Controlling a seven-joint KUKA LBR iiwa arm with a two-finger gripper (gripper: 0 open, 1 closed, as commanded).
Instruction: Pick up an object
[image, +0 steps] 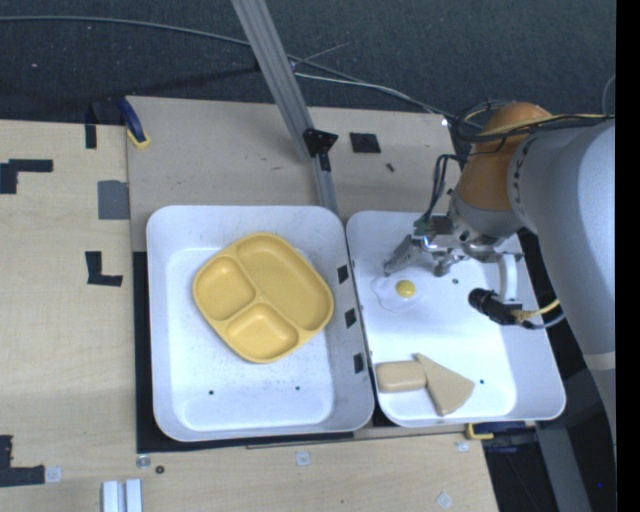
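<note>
In the right bin (520, 395) lie a small fried egg with a yellow yolk (403, 290), a tan rectangular block (399, 376) and a tan wedge (446, 383) at the front. My gripper (421, 257) hangs over the back of that bin, just above and right of the egg, with its fingers spread open and nothing between them. A yellow three-compartment plate (262, 295) lies in the left bin (190, 400).
A grey metal pole (285, 90) slants up from between the two bins at the back. Cables run along the arm's wrist (495, 190) and a black connector (490, 303) hangs over the right bin. Bare bench surrounds the bins.
</note>
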